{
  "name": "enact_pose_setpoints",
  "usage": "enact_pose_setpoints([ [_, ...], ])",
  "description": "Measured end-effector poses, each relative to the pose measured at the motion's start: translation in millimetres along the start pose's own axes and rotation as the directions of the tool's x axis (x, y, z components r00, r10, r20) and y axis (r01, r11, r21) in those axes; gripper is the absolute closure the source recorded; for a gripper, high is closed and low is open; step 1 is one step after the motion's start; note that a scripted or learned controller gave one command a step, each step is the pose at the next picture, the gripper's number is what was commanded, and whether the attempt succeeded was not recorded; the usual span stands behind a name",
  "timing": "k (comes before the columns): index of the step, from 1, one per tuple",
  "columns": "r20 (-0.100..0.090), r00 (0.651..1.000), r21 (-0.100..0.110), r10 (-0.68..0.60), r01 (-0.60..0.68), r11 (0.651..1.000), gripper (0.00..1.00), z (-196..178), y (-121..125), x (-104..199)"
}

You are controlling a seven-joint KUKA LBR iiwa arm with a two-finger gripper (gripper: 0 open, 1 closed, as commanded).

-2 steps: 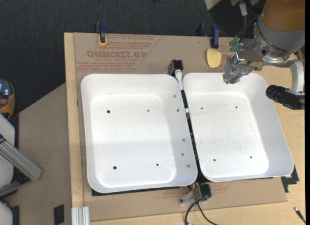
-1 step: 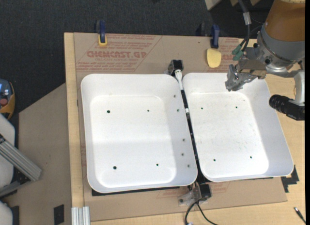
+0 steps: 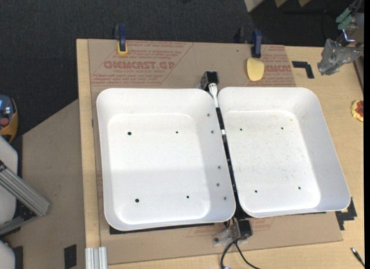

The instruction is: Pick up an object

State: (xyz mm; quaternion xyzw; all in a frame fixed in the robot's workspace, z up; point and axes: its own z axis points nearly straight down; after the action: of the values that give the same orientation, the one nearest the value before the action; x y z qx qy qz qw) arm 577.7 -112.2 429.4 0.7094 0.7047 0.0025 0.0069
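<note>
object: nothing to pick can be made out in either bin; both floors show bare white with a few small dark dots.
nearest candidate: a yellow piece (image 3: 255,69) lies on the board (image 3: 87,117) just beyond the right bin's far rim, under a blue clamp (image 3: 256,36); it may be a fixture and not a loose thing.
right bin (image 3: 324,117): shallow and white, faintly speckled, touching or all but touching its neighbour along the middle seam.
left bin (image 3: 101,106): the same kind, with a soft shadow across its near half.
seam: a black-and-white cable (image 3: 222,135) runs between the bins from the far side to the near edge.
far edge: a second blue clamp (image 3: 121,32) pins the board by the left bin.
right margin: a grey metal part (image 3: 338,54) sits well apart from both bins; what it is cannot be told.
jaws: their state cannot be told from here.
object to jaws: no relation can be given, with no sure target in the bins.
step in hand: judged to be the start, finding something to grasp.
doing it well: confirm a target first, come down square over it, stay off the rims and the cable, and count nothing as held until it sits between the jaws.
</note>
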Motion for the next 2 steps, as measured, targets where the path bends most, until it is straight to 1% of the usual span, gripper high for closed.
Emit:
enact_pose_setpoints([
  [1,-0.009,1.0,0.024,-0.01,0.01,1.0,1.0,107,36,44],
  [2,-0.014,1.0,0.009,-0.023,0.024,1.0,1.0,72,17,206],
])
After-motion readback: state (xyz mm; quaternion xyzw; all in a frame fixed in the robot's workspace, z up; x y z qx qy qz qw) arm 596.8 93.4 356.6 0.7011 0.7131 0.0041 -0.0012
